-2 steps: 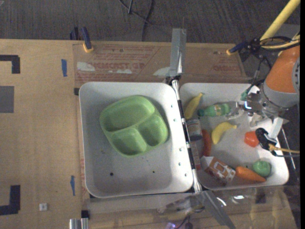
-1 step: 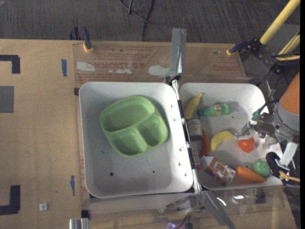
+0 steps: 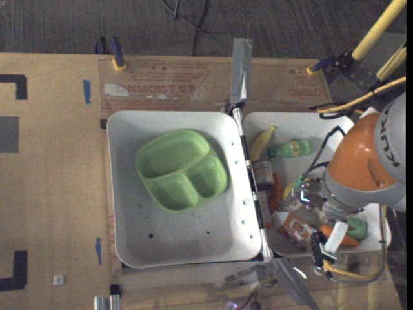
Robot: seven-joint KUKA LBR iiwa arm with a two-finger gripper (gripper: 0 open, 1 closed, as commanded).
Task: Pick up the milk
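Plywood bench (image 3: 51, 192) seen from above, carrying two shallow white bins side by side. The gripper (image 3: 308, 196) hangs low over the middle of the right bin (image 3: 284, 123), below the grey arm (image 3: 393, 141) with its orange band (image 3: 358, 157) that enters from the right; whether the gripper is open or closed cannot be told, as the wrist hides much of it, and nothing is seen to be held. Just near of the gripper, a small carton with orange and white print, taken to be the milk (image 3: 295, 230), lies flat at the near side of the right bin, apart from the gripper. To its right lie a carrot (image 3: 341, 236) and a green lump (image 3: 357, 227). Farther off, along the bin's left and far sides, are a dark can (image 3: 262, 173), a banana (image 3: 261, 142) and a green bottle (image 3: 290, 150) on its side. The left bin (image 3: 129, 225) holds a green divided plate (image 3: 181, 170) lying level, towards its far half. A grey tape strip (image 3: 240, 70) runs from the junction of the bins across a cardboard sheet (image 3: 168, 86) at the far side.
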